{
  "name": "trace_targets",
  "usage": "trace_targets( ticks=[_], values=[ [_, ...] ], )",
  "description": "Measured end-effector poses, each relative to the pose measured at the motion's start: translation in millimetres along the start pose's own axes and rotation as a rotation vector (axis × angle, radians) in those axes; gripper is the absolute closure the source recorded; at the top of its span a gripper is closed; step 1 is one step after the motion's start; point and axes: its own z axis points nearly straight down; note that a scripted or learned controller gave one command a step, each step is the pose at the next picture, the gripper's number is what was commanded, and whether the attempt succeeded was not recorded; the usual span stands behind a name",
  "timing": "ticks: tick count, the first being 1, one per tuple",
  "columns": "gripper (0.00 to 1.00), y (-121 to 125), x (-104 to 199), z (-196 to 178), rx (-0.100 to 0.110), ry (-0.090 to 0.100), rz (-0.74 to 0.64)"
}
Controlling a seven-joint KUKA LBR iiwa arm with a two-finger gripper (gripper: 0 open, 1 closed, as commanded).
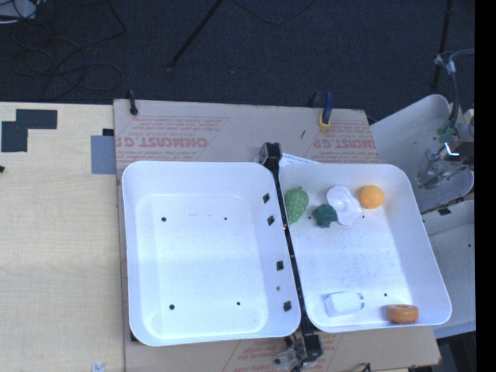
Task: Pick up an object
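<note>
Orange ball [371, 197] lies near the far edge of the right bin [422, 239], well apart from the green leafy piece [296, 204], dark green lump [324, 216] and white piece [343, 205]; it looks light, smooth and likely to roll, so a hold across its middle seems safest. End effector [443, 155] sits off the surface's right; I cannot tell its state

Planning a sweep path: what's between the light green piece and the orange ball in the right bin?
In the camera view, between the light green piece and the orange ball: a dark green piece, then a white object.
</note>
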Motion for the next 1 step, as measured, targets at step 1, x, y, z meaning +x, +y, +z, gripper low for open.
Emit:
trace_targets(
  ticks=[1],
  values=[
    [1.0,-22.1,-7.6,-200.6,-0.031,-0.008,-0.007]
  ],
)
